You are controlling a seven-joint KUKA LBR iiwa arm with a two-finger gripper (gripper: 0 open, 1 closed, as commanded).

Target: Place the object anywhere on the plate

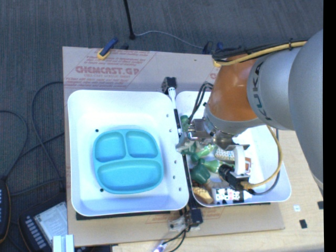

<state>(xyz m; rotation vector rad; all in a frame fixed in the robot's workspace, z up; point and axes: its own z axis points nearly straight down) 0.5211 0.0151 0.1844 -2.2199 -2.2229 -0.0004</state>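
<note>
We cannot tell how the gripper (195, 140) stands, low over green clutter (202, 159) in the right bin (281, 190). The blue plate (127, 159) lies at nine o'clock, in the left bin (84, 109). Packed toys could spoil our grasp.

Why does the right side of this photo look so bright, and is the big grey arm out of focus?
Camera view: strong light washes out the right bin floor to near-white glare; the arm, close to the lens, looks soft and slightly blurred; the plate in the left bin is evenly lit and sharp, with faint shadow at its rim.
</note>
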